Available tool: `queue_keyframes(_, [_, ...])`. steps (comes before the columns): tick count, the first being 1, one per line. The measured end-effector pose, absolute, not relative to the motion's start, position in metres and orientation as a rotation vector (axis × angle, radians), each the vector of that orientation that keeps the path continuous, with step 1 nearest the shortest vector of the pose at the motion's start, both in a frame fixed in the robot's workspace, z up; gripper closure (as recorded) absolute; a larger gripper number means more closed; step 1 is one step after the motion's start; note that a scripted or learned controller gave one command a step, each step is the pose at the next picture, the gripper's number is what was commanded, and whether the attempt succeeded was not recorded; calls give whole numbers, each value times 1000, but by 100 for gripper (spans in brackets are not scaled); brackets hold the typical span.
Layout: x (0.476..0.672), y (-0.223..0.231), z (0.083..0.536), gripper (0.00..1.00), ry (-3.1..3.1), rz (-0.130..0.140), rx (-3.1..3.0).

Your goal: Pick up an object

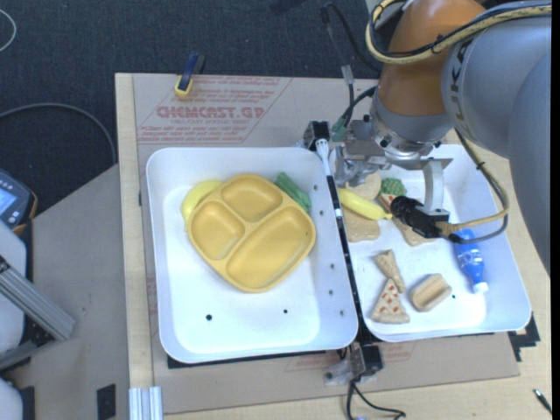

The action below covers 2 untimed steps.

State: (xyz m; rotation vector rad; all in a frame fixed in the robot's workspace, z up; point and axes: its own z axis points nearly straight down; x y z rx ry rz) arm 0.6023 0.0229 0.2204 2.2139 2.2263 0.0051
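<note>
You are at the approach step: the gripper (pixel 357 171) hangs low over the far left corner of the right bin (pixel 510 315), close to the divider, and nothing is visibly lifted. Whether it is released or clenched you cannot tell, because the wrist and its orange band cover it from above. The likeliest target is the yellow banana (pixel 362 205), which lies just in front of the gripper along the divider, with a flat tan piece (pixel 361 229) touching its near side and a small green item (pixel 393 185) just beside it to the right. Judging from this, the next move calls for a short, centred descent onto the banana, kept away from the bin wall. Further forward in the same bin lie two pizza wedges (pixel 389 289), a bread chunk (pixel 430 291) and a blue bottle (pixel 470 264), well apart from the gripper. The left bin (pixel 175 326) holds a yellow divided tray (pixel 252 232) with a green piece (pixel 294 192) at its far edge. The arm hides the right bin's far corner, so treat what lies there as unknown.
</note>
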Motion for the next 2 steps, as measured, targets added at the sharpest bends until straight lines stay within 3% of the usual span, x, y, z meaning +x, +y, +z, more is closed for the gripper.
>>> queue_keyframes(1, [584, 19, 230, 100, 2222, -2, 2224])
queue_keyframes(2, [594, 26, 234, 100, 2222, 4, 2218])
